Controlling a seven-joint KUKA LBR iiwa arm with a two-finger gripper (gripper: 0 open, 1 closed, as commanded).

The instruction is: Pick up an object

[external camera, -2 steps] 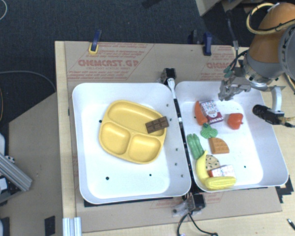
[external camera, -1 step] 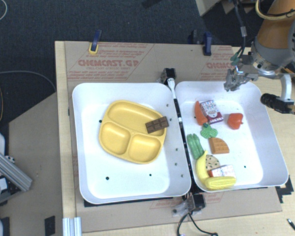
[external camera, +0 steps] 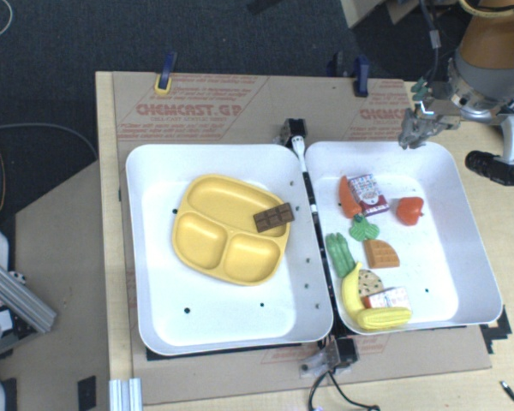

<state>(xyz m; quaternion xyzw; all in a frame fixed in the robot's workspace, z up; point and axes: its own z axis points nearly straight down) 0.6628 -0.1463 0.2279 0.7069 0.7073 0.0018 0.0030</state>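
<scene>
Yellow shows nearest: a banana lies along the near rim of the right bin, a small carton touching it. Just beyond sit a waffle piece, a green pickle, a red pepper and a red-and-white packet. The left bin holds a yellow divided plate with a chocolate bar on its rim. Farthest, the pincer hangs above the right bin's far edge, holding nothing; whether it is open or closed I cannot tell. The pick looks not yet begun: next it must travel nearward and descend. The pepper stands apart with open room around it; the rest crowd together.
</scene>
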